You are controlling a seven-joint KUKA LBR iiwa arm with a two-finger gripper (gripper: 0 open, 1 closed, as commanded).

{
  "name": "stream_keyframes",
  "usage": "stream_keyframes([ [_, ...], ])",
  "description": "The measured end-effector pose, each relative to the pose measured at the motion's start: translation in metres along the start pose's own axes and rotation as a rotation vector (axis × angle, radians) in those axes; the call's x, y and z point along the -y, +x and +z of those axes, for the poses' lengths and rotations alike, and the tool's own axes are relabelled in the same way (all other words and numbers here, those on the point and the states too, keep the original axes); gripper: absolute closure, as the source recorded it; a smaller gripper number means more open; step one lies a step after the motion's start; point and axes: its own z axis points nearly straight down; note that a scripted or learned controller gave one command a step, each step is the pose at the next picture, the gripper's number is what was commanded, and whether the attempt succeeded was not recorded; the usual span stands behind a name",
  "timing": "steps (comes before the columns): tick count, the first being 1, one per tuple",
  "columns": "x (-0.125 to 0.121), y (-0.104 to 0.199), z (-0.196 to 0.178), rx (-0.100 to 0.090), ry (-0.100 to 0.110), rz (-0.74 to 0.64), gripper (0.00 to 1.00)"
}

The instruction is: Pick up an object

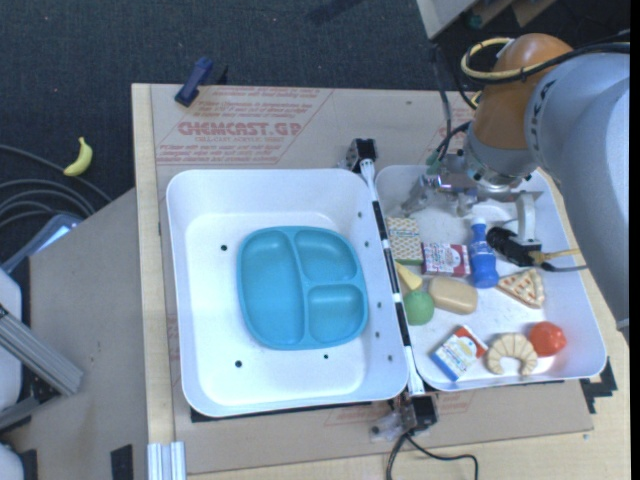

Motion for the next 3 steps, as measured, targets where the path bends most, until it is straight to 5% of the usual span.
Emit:
stream_keyframes([
  [3, 0.0001, -0.0051, 0.0001, 0.001, 0.0, 0.0, 0.0],
])
